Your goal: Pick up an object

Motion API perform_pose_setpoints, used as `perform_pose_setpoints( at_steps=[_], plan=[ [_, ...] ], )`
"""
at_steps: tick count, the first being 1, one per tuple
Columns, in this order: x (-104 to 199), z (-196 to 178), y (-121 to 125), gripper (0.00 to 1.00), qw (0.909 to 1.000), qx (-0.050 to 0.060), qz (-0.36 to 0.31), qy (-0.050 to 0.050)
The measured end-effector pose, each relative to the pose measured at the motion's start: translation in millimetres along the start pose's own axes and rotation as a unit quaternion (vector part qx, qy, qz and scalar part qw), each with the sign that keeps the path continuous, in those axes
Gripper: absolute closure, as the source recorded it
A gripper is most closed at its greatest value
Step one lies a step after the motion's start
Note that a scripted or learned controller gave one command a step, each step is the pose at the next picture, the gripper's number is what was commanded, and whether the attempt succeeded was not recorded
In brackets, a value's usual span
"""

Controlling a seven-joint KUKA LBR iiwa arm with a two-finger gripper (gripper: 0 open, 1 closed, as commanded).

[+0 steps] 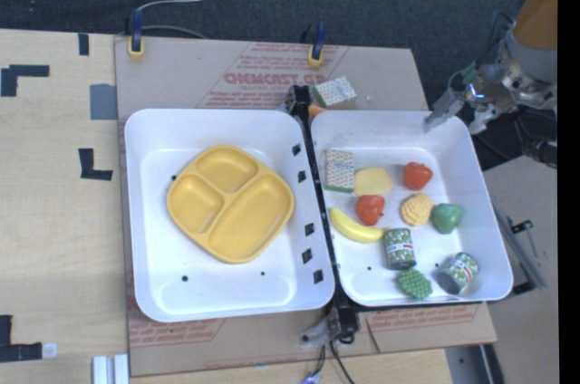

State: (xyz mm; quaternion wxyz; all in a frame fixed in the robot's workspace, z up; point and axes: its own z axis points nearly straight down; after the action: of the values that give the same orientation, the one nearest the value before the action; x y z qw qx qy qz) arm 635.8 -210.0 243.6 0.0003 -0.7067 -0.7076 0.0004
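Landmark: take the right bin as your reference.
Gripper: you see it just off the right bin's upper right corner, above the rim; two pale fingers slightly parted, nothing between them.
Arm: reaches in beyond the right bin's far right corner.
Objects: inside the right bin you find a banana, a tomato, a green can and other toy foods.
Yellow plate: in the bin left of the right bin.
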Motion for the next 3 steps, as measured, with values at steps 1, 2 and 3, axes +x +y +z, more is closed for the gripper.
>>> perform_pose_setpoints(
  at_steps=[1,2,3],
  plan=[
    [0,120,24,0.00,1.0000,0.003,0.000,0.000],
    [44,157,10,0.00,1.0000,-0.001,0.000,-0.001],
    [73,157,-45,0.00,1.0000,-0.002,0.000,-0.001]
  ],
)
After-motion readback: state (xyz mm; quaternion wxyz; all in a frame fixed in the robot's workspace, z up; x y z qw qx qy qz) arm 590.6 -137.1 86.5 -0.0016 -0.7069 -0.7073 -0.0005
